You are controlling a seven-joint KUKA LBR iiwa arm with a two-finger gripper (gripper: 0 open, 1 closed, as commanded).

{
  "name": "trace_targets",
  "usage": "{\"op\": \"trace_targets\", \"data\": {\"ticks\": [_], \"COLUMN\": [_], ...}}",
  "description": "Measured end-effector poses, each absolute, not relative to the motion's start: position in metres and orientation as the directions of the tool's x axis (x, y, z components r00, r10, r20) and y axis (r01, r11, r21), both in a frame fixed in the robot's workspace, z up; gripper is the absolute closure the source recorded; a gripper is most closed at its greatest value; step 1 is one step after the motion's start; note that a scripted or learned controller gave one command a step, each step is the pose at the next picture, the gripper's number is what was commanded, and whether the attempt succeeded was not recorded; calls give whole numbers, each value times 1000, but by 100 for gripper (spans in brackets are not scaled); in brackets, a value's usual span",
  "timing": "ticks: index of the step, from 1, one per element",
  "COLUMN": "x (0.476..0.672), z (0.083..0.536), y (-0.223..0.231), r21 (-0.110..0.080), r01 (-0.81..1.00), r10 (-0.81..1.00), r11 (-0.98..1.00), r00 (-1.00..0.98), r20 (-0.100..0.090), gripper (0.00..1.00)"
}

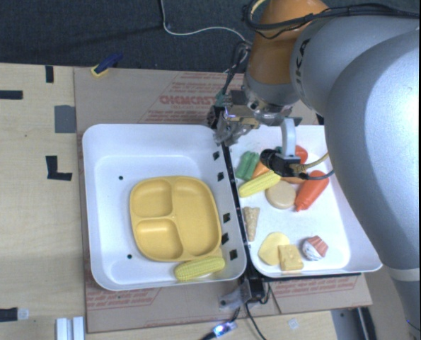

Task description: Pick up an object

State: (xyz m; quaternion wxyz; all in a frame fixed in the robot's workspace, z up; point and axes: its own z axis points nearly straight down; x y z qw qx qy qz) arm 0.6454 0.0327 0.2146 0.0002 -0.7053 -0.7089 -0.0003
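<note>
Gripper [228,125] hangs low over the far end of the rims where the two bins meet, a tangle of dark metal and wiring under the orange band. From this angle I cannot tell whether it is open or closed, and nothing can be seen gripped in it. Nearest to it, in the right bin [337,227], lies a green piece [247,164], with an orange piece [261,169] tucked against it and mostly covered. A yellow corn cob [259,183] lies just in front of them. A pale round disc [281,195] touches that cob's right end, and a carrot [311,192] lies beside the disc. A red piece [301,154] behind the carrot is largely hidden by robot hardware, so its shape is unclear. Nearer the front are a tan stick [251,222] along the inner wall, a yellow round slice [272,247] with a square cracker [290,258] overlapping it, and a small red-and-white item [314,247] too small to identify. The grey arm cuts off the right bin's far and right sides. In the left bin [97,154] sits a yellow divided plate [175,217], and a second corn cob [199,266] lies at its front edge against the bin's front wall.
</note>
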Motion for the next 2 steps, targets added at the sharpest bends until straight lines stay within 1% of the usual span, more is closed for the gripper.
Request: {"op": "trace_targets", "data": {"ticks": [1,2], "x": [648,660], "z": [216,231], "y": [48,46], "r21": [-1,0], "r01": [1000,1000], "r10": [1000,1000], "r11": [2,3], "r00": [-2,-3], "r20": [-1,0], "gripper": [100,100]}}
